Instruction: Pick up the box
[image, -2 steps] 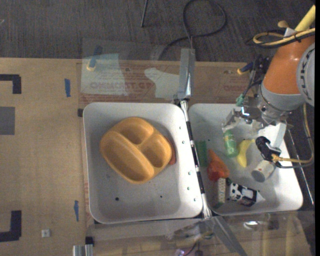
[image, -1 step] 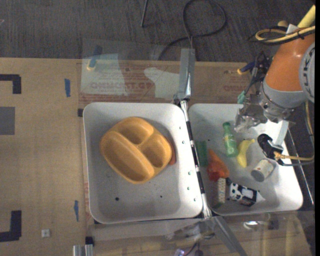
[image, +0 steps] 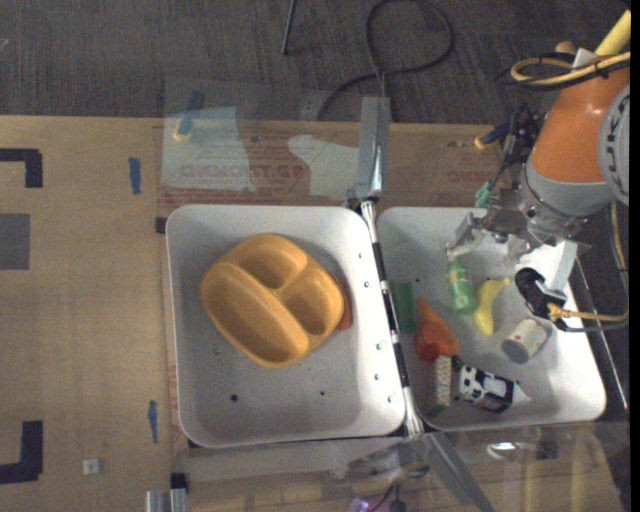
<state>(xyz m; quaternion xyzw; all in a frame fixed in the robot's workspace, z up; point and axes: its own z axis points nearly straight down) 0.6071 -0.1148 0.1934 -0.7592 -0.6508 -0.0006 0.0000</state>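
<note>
So the box (image: 485, 389), a small black-and-white carton, lies flat at the near edge of the right bin (image: 570, 400), just beside a little speckled block (image: 441, 381) on its left. Right above those sits an orange carrot-shaped toy (image: 434, 330) with a dark green piece (image: 403, 303) next to it along the bin's left wall. Further back there's a green bottle (image: 460, 286), a yellow banana-like thing (image: 487, 305) and a white cup (image: 524, 340) tipped on its side.

The gripper (image: 497, 225) hangs over the far part of that bin, well apart from the box; its tips blur into the wrist hardware, so I can't tell how wide the jaws stand, and nothing shows between them. The arm's orange band (image: 570, 125) is cut off by the right edge.

The left bin (image: 200, 400) holds a yellow divided tray (image: 272, 298), with something reddish peeking from under its right edge, too hidden to name. Both bins rest on a brown cardboard-covered bench (image: 80, 330) with blue tape bits; dark carpet and a cable lie beyond.
</note>
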